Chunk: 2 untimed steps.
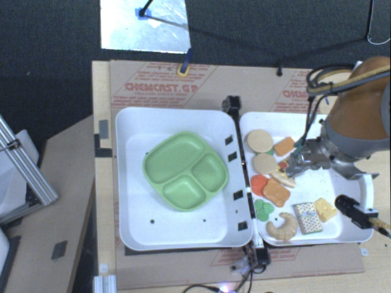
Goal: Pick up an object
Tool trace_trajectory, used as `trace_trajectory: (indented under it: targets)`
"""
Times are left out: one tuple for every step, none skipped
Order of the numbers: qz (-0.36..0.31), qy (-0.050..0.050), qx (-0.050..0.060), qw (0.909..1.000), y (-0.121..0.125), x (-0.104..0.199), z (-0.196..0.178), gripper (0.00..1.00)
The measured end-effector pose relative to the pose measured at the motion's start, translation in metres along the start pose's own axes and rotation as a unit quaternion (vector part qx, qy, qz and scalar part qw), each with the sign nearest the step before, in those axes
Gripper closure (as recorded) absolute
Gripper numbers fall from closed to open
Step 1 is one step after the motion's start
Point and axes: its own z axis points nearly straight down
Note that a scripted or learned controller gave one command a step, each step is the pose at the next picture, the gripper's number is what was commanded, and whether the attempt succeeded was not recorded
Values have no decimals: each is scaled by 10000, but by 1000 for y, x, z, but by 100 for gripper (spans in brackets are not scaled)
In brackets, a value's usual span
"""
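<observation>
two white bins sit side by side before you on a brown board (pixel 183 81) printed with "chemcast gp" in red, legible at the upper left and partly at the upper right. the left bin (pixel 131 182) gives you broad open floor around a green divided plate (pixel 185 171), which lies near its middle, clear of all four walls. the right bin (pixel 348 234) is crowded: its left half is packed with toy food, leaving bare floor along the top edge and right side. the arm (pixel 360 112) reaches in from the right, and the gripper (pixel 294 165) hangs low over the cluster; you cannot tell from here how its fingers stand. just beside it lie a tan disc (pixel 259 141), an orange piece (pixel 284 146) and a second tan disc (pixel 264 163). below are a red piece (pixel 259 184), an orange block (pixel 277 193), a green ridged piece (pixel 264 210), a croissant (pixel 282 226), a patterned packet (pixel 307 217) whose print is too small to read, and a yellow chunk (pixel 325 209).
</observation>
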Motion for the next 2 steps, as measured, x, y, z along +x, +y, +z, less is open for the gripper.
trace_trajectory:
  targets:
    - [1, 4, 15, 10000, 0, 58, 13, 100]
    - [-4, 8, 16, 10000, -6, 121, 14, 100]
